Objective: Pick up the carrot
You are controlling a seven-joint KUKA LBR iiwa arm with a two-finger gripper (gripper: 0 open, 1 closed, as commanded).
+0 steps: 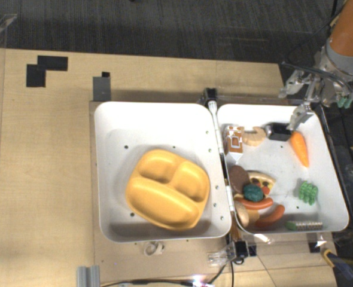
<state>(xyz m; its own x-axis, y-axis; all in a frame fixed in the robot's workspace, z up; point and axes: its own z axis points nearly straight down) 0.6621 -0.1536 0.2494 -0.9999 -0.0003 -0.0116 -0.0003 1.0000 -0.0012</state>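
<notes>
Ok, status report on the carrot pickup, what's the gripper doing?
Gripper over right bin's far side, just above carrot. Carrot lying on bin floor, not held. Black item close beside it; otherwise clear.

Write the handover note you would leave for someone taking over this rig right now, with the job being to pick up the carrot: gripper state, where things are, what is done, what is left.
Gripper: above the far right of the right bin, just beyond the carrot's top end; nothing seen between its fingers.
Carrot: lying in the right bin near its right wall, pointed end toward the near side, apart from the other toy food.
Left bin: holds the large yellow bell pepper.
Done: approach only.
Left: close on the carrot and lift it.
</notes>
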